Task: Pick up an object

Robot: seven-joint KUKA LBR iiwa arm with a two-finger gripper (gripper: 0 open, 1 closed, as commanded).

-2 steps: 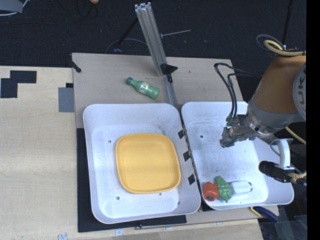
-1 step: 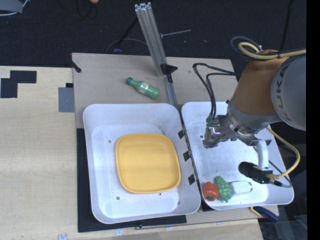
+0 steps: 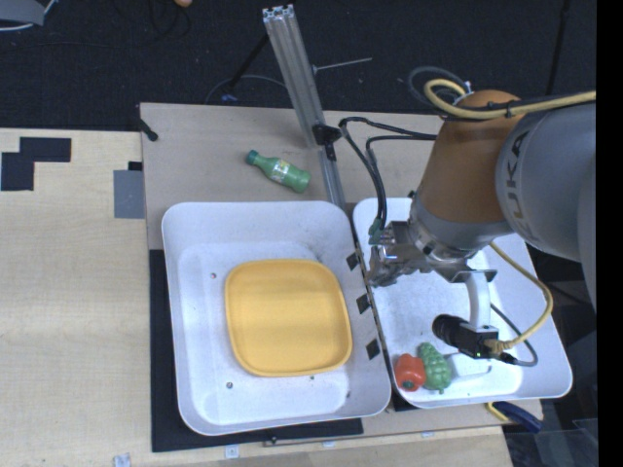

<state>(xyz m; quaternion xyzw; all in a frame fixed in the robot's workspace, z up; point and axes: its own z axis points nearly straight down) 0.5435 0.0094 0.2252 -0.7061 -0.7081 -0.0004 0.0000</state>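
Two shallow white bins sit side by side on a pale counter (image 3: 88,290), seen from above at a slant. The left bin (image 3: 195,358) holds a yellow square plate (image 3: 287,316) with rounded corners, lying flat near the middle. The right bin (image 3: 540,373) holds a small red pepper-like toy (image 3: 410,372) touching a bumpy green toy (image 3: 437,366), both close to the bin's near left corner, beside the wall shared with the left bin. A grey arm (image 3: 545,178) with an orange band (image 3: 472,154) reaches in from the right over the right bin, and its gripper (image 3: 387,261) hangs above the bin's left side, apart from the two toys; whether it is open or closed cannot be told from this angle. A black part on a white bracket (image 3: 467,337) sits just right of the toys. Behind the bins, a green bottle (image 3: 278,170) lies on its side on the counter, near a slanted metal rail (image 3: 304,76)
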